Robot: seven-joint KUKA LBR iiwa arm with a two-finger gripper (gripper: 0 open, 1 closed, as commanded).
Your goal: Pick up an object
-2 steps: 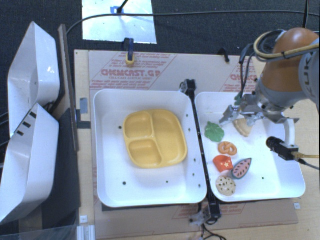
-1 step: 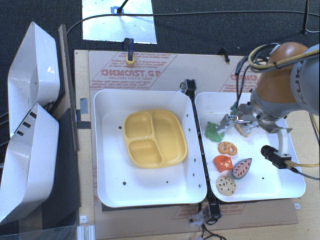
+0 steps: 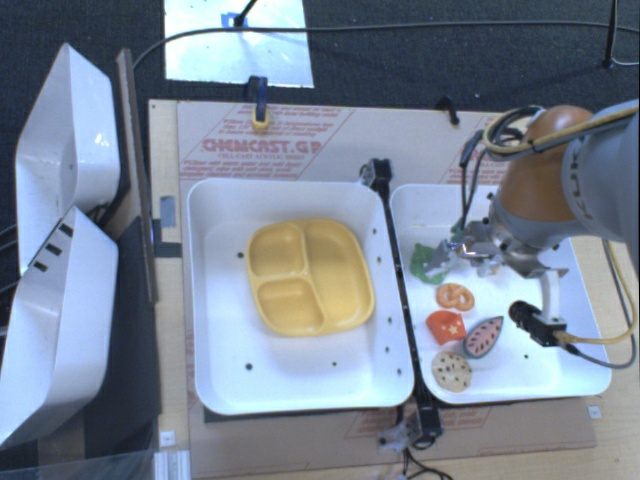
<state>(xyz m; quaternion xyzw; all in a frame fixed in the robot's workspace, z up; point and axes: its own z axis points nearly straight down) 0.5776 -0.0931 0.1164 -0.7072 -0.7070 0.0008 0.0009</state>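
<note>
Dark carpet surrounds a bench with two white bins. At the claw (image 3: 462,251), in the right bin (image 3: 520,373), lies a green piece (image 3: 430,261), just left of its tip; whether the claw is open or closed I cannot tell. Below it sit a pretzel (image 3: 455,295), a red piece (image 3: 446,325), a cookie (image 3: 451,371). Farther left, a yellow tray (image 3: 308,276) fills the left bin (image 3: 230,368).

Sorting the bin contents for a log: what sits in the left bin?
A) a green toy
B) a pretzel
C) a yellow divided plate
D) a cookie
C: the yellow divided plate lies in the left bin; the small food pieces lie in the right bin.
</note>
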